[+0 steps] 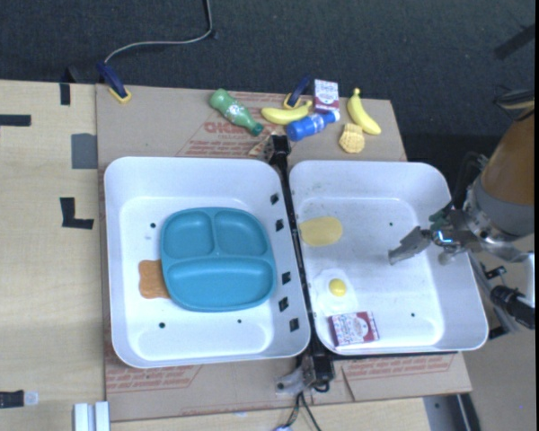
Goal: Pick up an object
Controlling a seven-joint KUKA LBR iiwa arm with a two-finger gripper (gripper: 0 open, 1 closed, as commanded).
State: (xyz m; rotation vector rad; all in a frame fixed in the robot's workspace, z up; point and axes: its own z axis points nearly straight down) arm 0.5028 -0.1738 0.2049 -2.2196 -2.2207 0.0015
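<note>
Surface (36,241): cardboard-topped, w/ two white bins side by side. Left bin (126,196) carries a blue divided plate (218,259) at centre; an orange slab (150,279) pokes out from under the plate at 9 o'clock, touching it.

Right bin (377,180): arm (512,187) reaches in over the rim at 3 o'clock. End effector (404,251) hangs low over bare bin floor, at about 3 o'clock of bin centre; one dark finger shows, pointing toward 9 o'clock. Released or clenched: cannot tell. Nothing seen between the fingers.

Candidate objs in right bin, big to small: yellow oval piece (322,232) at 10 o'clock; red-and-white packet (352,329) at 6 o'clock, near the front wall; fried-egg toy (334,290) at 8 o'clock, just above the packet. All well apart from the end effector.

Beyond the bins at 12 o'clock: green bottle (234,111), two bananas, a blue item, a small carton, a waffle-like piece.

Risks (judgement): end effector sits over bare floor, so closing here grabs nothing. Egg & oval piece look flat, so fingers may slide over them. Packet lies close to the wall; a descent there may clip the rim.

Writing: red print on cardboard and packet label, too small to read.
</note>
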